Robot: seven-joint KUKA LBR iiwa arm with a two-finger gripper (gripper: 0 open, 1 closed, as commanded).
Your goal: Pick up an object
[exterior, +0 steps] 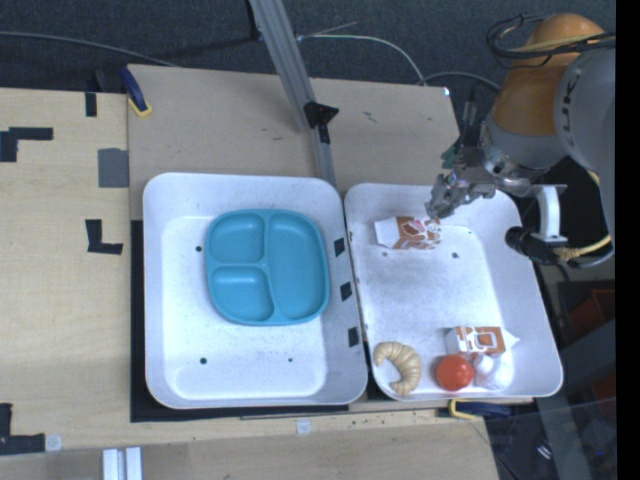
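right bin (520, 298), near edge: croissant (401, 365), red ball (454, 372), white-and-orange carton (483, 342), print unreadable. left bin (160, 288): blue divided plate (267, 266). far end of right bin: white-and-orange packet (407, 232), print unreadable; gripper (440, 206) just above its right edge, grip state cannot be told.

Even bright light, soft shadows (slight blur), mild glare on bins (250, 388).

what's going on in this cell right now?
The arm's gripper is down at the far edge of the right bin, right beside a small white-and-orange packet; contact isn't clear. Nothing is lifted. A croissant, a red ball and another packet lie at the bin's near edge. The left bin has a blue divided plate.
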